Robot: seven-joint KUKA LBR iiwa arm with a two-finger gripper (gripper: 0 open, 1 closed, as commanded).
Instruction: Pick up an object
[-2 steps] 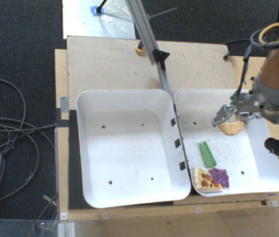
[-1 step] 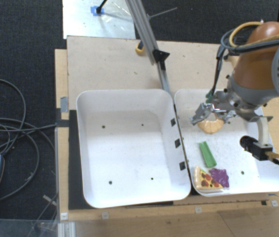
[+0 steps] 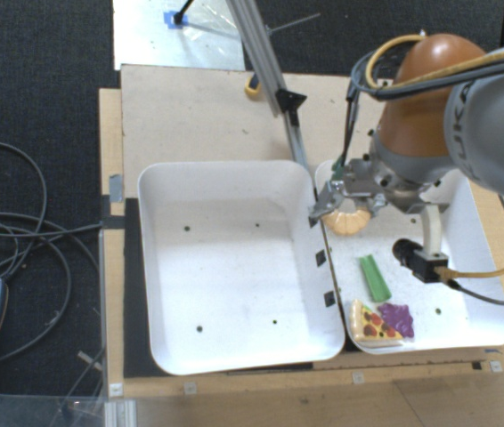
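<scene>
The arm reaches down into the right bin (image 3: 479,238) near its far left corner. My gripper (image 3: 348,201) sits right over a tan, bun-like object (image 3: 350,222), which peeks out below it. Whether the object is held is hidden by the wrist. A green stick (image 3: 375,277) lies in the middle of the same bin. At the near left corner of that bin lie a pizza slice toy (image 3: 369,322) and a purple grape bunch (image 3: 398,315).
The left bin (image 3: 234,265) lies beside the right one, their rims touching. A grey camera pole (image 3: 265,56) slants across the back of the bench. A black cable connector (image 3: 419,260) hangs off the wrist over the right bin.
</scene>
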